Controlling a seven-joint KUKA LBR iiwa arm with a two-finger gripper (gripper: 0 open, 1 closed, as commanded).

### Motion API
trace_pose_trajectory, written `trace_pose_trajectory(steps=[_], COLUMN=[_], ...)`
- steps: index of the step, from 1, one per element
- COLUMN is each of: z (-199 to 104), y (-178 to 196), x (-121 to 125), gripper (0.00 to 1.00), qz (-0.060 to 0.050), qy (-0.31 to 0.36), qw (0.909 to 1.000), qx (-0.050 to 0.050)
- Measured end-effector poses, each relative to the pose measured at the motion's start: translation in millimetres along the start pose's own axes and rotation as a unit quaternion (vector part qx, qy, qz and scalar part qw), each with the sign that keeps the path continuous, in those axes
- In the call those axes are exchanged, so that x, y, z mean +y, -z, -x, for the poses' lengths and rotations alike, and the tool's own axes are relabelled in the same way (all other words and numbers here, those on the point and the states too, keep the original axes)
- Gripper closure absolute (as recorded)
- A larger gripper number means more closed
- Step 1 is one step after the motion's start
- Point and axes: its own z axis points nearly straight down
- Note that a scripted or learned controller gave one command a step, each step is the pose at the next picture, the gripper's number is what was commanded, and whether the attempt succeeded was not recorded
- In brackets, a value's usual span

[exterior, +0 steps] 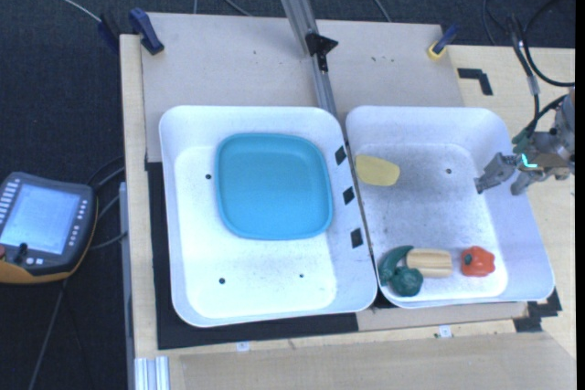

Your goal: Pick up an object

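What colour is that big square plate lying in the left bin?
Light blue, a turquoise shade. The square plastic plate shows plainly in the camera view, lying flat in the left white bin.

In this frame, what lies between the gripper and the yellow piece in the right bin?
Nothing. In the camera view the gripper sits at the right bin's right edge, the yellow piece near its left wall; between them is bare speckled bin floor.

My arm cut off by the right edge, my pincer (498, 176) blurred, finger state unclear, handheld screen (41, 226) clipped at left edge
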Motion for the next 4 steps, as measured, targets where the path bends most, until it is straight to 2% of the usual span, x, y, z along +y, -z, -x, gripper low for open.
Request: trace_pose_trajectory(steps=[1,2,3,4], z=[0,-6,-8,-8], y=[0,-48,-103,-138], x=[0,-8,0,0], gripper=[0.00,0.00,0.00,0.00], qz=[0.000,-0.002,-0.002,-0.002], qy=[0.000,0.000,0.000,0.000], qw=[1.0000,1.0000,1.0000,1.0000], qx=[0.000,0.000,0.001,0.000])
